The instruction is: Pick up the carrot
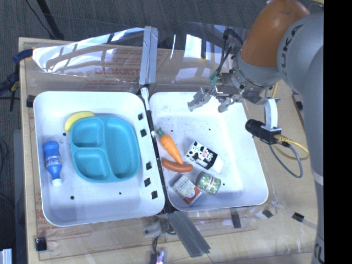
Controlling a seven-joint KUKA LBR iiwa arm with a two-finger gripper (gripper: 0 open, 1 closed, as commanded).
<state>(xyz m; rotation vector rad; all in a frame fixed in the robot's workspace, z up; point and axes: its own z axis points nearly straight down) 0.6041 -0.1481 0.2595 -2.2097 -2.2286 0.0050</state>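
Above two white bins on a wooden bench (27, 65) over dark carpet, the gripper (210, 102) hangs open and empty; the carrot (168, 145) lies by the right bin's (250, 164) left wall.

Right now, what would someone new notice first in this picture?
Probably the turquoise divided tray in the left bin, with a yellow banana peeking out behind it. Next, the orange carrot near the right bin's left wall, just above a sausage. The arm's hand hovers open over that bin's far edge, gripping nothing.
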